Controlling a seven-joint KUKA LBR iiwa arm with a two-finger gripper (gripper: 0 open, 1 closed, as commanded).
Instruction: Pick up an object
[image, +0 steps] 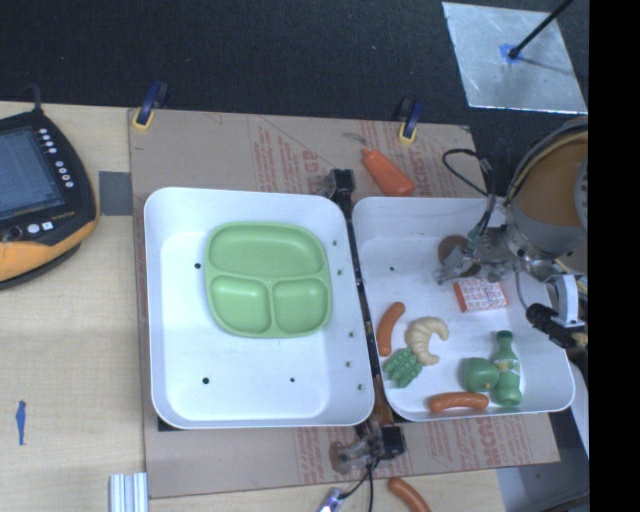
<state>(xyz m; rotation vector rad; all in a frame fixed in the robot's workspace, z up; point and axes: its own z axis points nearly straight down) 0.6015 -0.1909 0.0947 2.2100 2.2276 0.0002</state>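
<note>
My gripper (457, 261) is low in the right bin (400, 235), near its back right part. A red and white packet (480, 294) lies just in front of it, to its right. Nothing shows held in the gripper. Further forward lie an orange sausage (390, 326), a beige croissant (428, 338), and a green leafy toy (402, 367). A green pepper (478, 374), a green bottle (506, 368) and a second sausage (459, 403) sit along the front.
The left bin (175, 330) holds a green divided plate (268, 278). An orange carrot (387, 172) lies behind the right bin on the cardboard. Another sausage (412, 493) lies past the front edge. A control pendant (35, 200) rests at far left.
</note>
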